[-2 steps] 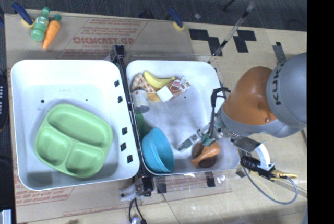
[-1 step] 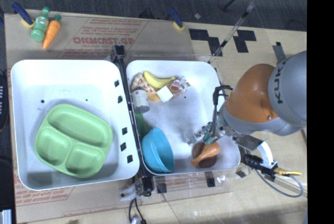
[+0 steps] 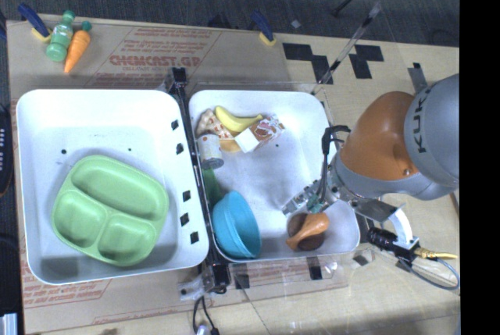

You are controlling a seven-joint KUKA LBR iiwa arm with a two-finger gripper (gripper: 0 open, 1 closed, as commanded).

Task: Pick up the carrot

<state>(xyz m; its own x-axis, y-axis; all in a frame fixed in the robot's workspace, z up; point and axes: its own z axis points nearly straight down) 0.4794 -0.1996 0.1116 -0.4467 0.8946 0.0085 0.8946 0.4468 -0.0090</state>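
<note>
The claw sits low in the near right corner of the right bin, with an orange, carrot-coloured lump just below it; I cannot tell whether the claw is released, clenched, or grasping anything. A small carrot lies outside both bins, on the bench's far left corner beside a green bottle. The likely failure is a grab at the wrong thing. So close to the bin wall, the claw could also scrape the rim or nudge the blue bowl.
</note>
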